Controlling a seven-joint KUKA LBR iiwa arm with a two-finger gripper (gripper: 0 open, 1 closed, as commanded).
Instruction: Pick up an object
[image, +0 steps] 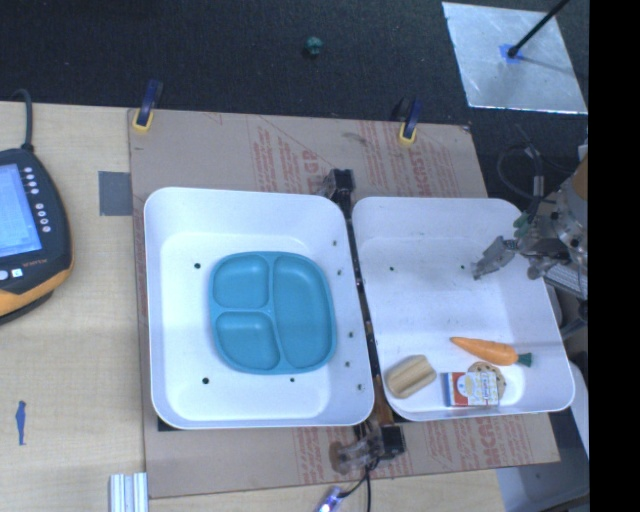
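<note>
The right bin (400, 225) holds three objects along its near edge. An orange carrot (485, 350) lies pointing left. A tan bread roll (411, 375) sits at the near left corner. A flat snack packet (480, 388) with a red and white label lies beside the roll. My gripper (507, 268) hovers over the far right part of this bin, well above the carrot. It is open, with nothing between its fingers (490, 259).
The left bin (165, 300) holds a blue divided plate (272, 310). A tablet-like pendant (25, 225) lies on the bench at the far left. Clamps (147, 105) pin the cardboard underlay at the back.
</note>
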